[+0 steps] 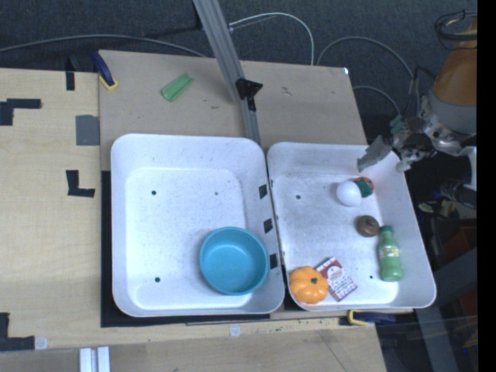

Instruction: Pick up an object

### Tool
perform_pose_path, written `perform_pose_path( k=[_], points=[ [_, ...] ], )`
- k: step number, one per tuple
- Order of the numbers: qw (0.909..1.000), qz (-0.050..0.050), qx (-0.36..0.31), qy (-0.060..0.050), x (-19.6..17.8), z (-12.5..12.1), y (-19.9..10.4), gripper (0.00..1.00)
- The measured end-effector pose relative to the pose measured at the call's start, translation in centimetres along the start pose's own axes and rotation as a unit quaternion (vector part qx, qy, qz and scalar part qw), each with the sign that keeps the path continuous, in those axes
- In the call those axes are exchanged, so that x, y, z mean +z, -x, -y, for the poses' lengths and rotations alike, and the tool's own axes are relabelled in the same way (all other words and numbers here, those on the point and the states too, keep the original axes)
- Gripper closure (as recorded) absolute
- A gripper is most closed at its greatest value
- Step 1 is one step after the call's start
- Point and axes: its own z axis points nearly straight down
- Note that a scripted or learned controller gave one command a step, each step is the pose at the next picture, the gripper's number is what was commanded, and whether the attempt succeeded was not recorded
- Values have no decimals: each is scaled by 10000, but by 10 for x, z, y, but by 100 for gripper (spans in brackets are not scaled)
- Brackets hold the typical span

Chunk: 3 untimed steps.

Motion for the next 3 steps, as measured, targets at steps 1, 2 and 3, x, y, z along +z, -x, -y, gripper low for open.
perform_pose_path(
  k=[1, 2, 3],
  points=[
    [10000, 1, 1, -1, 0, 0, 0, 0],
    [10000, -2, 5, -20, 45, 1, 5, 0],
    [10000, -4, 4, -24, 94, -4, 11, 0]
  ],
)
